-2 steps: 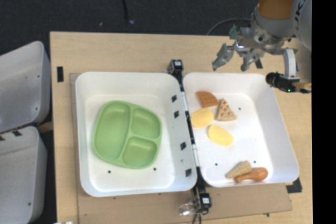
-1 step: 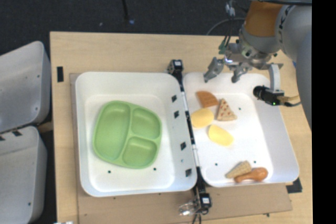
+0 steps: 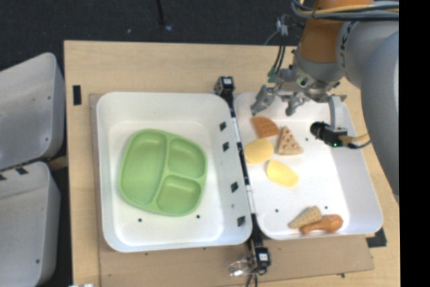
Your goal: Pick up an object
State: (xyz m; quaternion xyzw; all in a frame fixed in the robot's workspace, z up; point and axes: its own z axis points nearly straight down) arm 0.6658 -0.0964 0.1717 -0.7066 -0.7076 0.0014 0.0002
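From the camera view, the grey arm with its orange band reaches in from the right over the far end of the right-hand shallow white plastic bin (image 3: 356, 201), which sits beside the left-hand shallow white plastic bin (image 3: 107, 225) on the light wooden tabletop (image 3: 148, 67). The end effector (image 3: 281, 101) hangs with its two fingers spread apart, nothing between them, just above the far left corner of the right bin. Just near of it lie a brown bread-like piece (image 3: 265, 126) and a tan triangular wedge (image 3: 289, 142). Nearer still are two pale yellow rounded pieces (image 3: 259, 151) (image 3: 282, 174), and at the near edge a tan cracker-like wedge (image 3: 306, 217) touches an orange sausage-shaped piece (image 3: 324, 224). The left bin holds a green compartmented plastic tray (image 3: 163, 172).
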